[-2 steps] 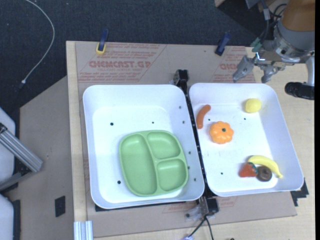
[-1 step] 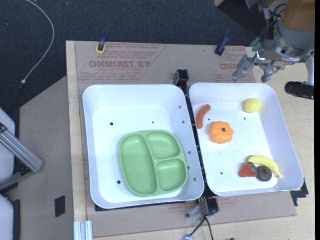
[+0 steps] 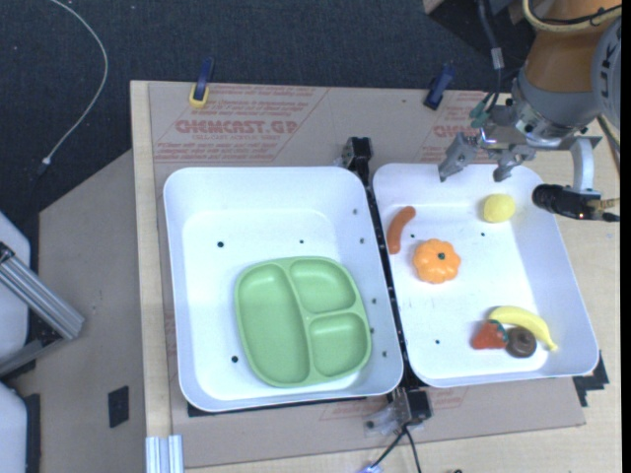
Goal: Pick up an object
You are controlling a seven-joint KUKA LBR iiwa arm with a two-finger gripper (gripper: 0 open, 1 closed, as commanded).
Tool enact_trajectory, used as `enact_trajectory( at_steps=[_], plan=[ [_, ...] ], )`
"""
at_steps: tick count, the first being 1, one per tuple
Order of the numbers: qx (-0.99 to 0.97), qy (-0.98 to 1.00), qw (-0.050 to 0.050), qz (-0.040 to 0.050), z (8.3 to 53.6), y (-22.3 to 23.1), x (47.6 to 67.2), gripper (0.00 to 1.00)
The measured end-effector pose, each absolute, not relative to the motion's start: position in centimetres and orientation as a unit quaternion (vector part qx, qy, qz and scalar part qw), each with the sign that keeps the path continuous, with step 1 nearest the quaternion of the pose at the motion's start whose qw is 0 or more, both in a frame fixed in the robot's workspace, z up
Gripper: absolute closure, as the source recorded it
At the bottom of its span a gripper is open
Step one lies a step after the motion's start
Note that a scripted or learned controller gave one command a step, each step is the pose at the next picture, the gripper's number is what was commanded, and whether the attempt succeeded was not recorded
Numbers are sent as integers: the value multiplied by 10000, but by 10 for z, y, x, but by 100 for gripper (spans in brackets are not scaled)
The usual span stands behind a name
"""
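I see the jaws point(image 3: 477, 160) standing apart with nothing between them, over the far rim of the right bin point(image 3: 562, 264). Nearest them lies a lemon point(image 3: 499, 207); a sausage point(image 3: 399, 228) and small pumpkin point(image 3: 436, 261) sit mid-bin, and a banana point(image 3: 527, 321) touches a donut point(image 3: 520, 342) beside a strawberry point(image 3: 487, 336). A green divided plate point(image 3: 301, 318) occupies the left bin point(image 3: 197, 264).

Arm point(image 3: 577, 28) — cut off top-right
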State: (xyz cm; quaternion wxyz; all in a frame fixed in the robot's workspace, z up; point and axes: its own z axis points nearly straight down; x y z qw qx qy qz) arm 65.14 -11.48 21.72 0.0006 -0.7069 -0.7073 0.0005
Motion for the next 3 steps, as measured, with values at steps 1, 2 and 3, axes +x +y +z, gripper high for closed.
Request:
enact_trajectory(
  at_steps=[1, 2, 3],
  plan=[
    [-7069, -7073, 28, 22, 154, -113, 655, 0],
    [-7070, -7072, 1, -14, 95, -110, 658, 0],
    [-7064, -7078, -31, -27, 109, -110, 659, 100]
  ],
)
